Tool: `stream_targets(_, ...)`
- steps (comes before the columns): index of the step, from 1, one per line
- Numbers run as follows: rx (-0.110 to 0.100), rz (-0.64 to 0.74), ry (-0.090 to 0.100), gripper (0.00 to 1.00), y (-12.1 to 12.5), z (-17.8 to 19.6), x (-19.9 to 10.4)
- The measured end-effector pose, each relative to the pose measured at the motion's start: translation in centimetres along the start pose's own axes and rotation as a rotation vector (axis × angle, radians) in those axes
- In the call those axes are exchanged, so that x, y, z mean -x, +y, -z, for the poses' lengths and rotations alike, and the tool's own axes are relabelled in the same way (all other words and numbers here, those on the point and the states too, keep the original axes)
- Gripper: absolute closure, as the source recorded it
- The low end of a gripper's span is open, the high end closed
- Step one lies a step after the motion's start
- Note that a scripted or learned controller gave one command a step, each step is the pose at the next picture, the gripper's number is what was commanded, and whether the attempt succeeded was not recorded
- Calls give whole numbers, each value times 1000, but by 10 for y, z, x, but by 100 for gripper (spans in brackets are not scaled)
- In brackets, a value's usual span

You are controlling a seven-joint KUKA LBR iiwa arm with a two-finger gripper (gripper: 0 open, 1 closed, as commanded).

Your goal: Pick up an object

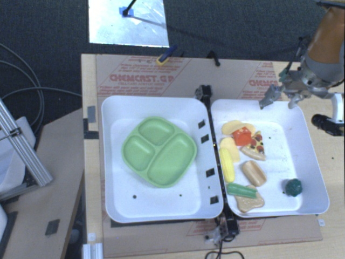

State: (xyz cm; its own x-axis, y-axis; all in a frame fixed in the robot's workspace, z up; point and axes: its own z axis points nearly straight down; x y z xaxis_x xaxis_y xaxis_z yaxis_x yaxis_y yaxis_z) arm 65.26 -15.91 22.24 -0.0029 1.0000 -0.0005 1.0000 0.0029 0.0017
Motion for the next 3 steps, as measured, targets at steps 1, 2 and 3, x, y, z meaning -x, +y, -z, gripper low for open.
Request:
stream_targets(1,-13,6,6,0,-55,-101,-74)
stream_targets(2,10,-2,-4,0,19,-73,12)
stream_targets(3,-6,5,4,0,-25,-125,-69)
